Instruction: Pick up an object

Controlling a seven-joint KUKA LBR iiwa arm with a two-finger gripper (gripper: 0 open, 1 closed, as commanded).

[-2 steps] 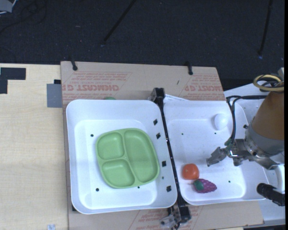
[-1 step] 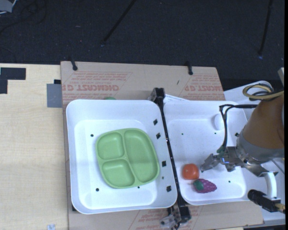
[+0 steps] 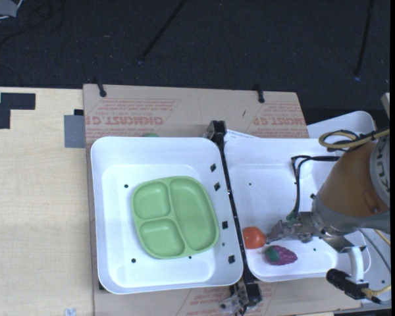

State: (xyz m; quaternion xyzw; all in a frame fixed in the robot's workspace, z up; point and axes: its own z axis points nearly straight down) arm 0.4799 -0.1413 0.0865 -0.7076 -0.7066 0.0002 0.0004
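Camera view: grey arm with orange band reaches into the right shallow white bin [image 3: 276,170]. The gripper [image 3: 281,230] is low near the bin floor; whether it is spread or pressed together I cannot tell. Small round orange-red object [image 3: 253,237] lies just beside it, to its left. Purple bumpy berry-like object [image 3: 280,255] sits just below the gripper.

Far left, the other white bin [image 3: 112,176] holds a green three-compartment plastic plate [image 3: 174,217].

Step judged: approach, nothing lifted. Next: settle over one object, close, raise.
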